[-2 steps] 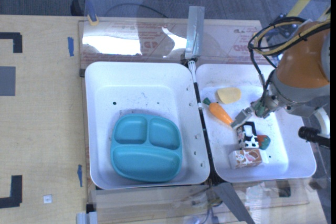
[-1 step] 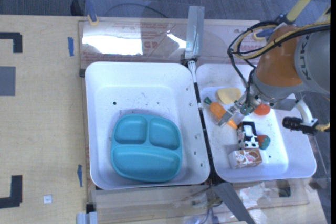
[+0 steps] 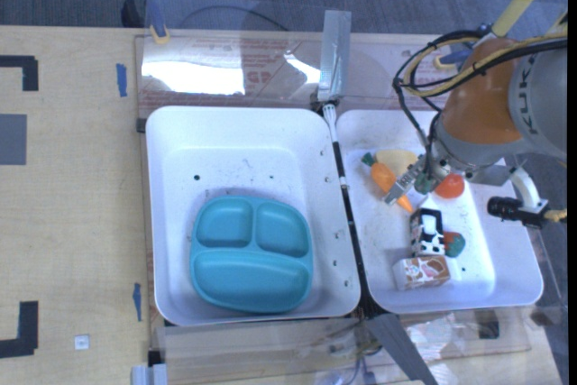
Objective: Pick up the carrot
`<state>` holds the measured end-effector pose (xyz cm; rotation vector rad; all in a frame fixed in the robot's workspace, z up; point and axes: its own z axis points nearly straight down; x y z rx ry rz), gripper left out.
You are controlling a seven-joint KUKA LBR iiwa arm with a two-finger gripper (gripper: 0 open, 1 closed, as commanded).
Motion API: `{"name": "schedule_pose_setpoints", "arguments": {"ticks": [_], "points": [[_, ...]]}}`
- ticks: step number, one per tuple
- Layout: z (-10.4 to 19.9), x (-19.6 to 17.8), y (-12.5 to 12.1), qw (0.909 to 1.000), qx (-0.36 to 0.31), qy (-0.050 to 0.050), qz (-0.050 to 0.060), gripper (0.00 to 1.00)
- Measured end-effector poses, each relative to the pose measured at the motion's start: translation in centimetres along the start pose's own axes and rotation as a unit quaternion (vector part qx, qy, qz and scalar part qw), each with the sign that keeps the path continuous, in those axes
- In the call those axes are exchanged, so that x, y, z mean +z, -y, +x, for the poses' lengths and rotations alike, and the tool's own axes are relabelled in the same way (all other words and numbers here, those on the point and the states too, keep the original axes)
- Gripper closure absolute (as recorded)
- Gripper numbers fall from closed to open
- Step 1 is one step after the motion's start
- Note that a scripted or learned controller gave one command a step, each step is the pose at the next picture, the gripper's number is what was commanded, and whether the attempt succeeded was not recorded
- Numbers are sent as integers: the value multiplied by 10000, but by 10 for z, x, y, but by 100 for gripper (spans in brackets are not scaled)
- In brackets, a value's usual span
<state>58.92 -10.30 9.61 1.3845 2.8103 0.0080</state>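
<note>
The carrot (image 3: 381, 175), orange with a green top, lies in the right bin (image 3: 514, 284) near its back left corner. It sits just left of a pale yellow item (image 3: 397, 160). My gripper (image 3: 406, 187) is low over the bin, right beside the carrot's near end and touching or nearly touching it. A small orange piece (image 3: 407, 204) shows just below the gripper. The grey wrist with its orange band (image 3: 478, 108) hangs above and hides part of the bin behind it.
A red tomato-like ball (image 3: 450, 187) lies right of the gripper. A black-and-white cow-patterned item (image 3: 431, 234), a green piece (image 3: 453, 243) and a brown carton (image 3: 422, 271) lie nearer the front. The left bin (image 3: 171, 140) holds a blue divided plate (image 3: 252, 254).
</note>
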Motion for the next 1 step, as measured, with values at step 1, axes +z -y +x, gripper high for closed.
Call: {"name": "schedule_pose_setpoints", "arguments": {"ticks": [1], "points": [[6, -89, -101, 9923, -1237, -12, 10, 100]]}}
